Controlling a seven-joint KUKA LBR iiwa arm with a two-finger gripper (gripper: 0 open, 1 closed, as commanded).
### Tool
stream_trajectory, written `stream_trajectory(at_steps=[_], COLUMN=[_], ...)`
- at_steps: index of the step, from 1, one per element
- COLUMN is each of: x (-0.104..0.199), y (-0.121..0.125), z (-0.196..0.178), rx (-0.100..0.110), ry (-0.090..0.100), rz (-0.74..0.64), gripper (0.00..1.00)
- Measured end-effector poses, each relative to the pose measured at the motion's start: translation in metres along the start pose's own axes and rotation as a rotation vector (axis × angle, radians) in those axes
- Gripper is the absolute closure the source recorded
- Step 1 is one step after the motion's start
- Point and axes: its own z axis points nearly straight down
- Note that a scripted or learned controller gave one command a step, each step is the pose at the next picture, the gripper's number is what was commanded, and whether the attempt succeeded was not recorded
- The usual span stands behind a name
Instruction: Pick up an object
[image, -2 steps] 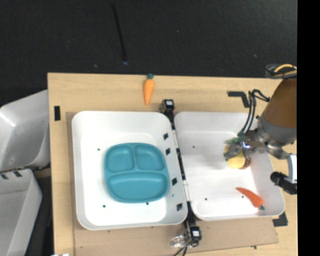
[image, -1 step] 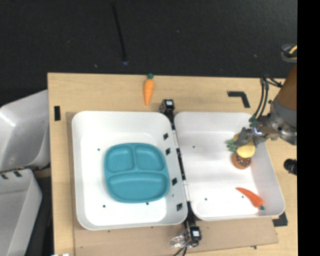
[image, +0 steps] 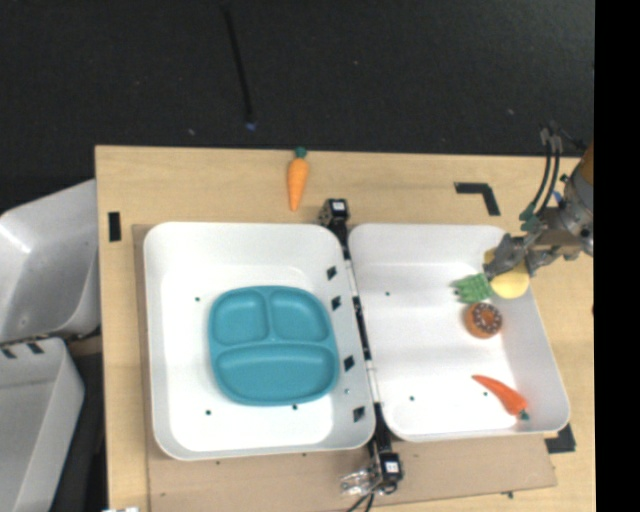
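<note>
My gripper (image: 518, 262) hangs over the far right side of the right bin (image: 420, 400). Directly below it lies a small yellow fruit (image: 511, 285), touching or nearly touching the gripper's tip. A green leafy piece (image: 471, 289) rests against the fruit's left side. A brown round donut-like piece (image: 484, 320) lies just in front of them. A red-orange pepper (image: 501, 394) lies near the bin's front right corner.
The left bin (image: 170, 400) holds a teal divided plate (image: 272, 345). An orange toy carrot (image: 297, 180) lies on the bench behind the bins. Black clips (image: 334, 211) sit along the seam between the bins. A white object (image: 40, 270) stands left of the bench.
</note>
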Motion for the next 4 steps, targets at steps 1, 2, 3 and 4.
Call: stream_trajectory(at_steps=[1, 2, 3, 4], x=[0.053, 0.104, 0.157, 0.198], y=[0.026, 0.043, 0.047, 0.066], z=[0.007, 0.005, 0.016, 0.021], rx=[0.003, 0.003, 0.007, 0.004], ry=[0.002, 0.003, 0.003, 0.002], rz=[-0.003, -0.004, -0.003, -0.002], gripper=[1.00, 1.00, 1.00, 1.00])
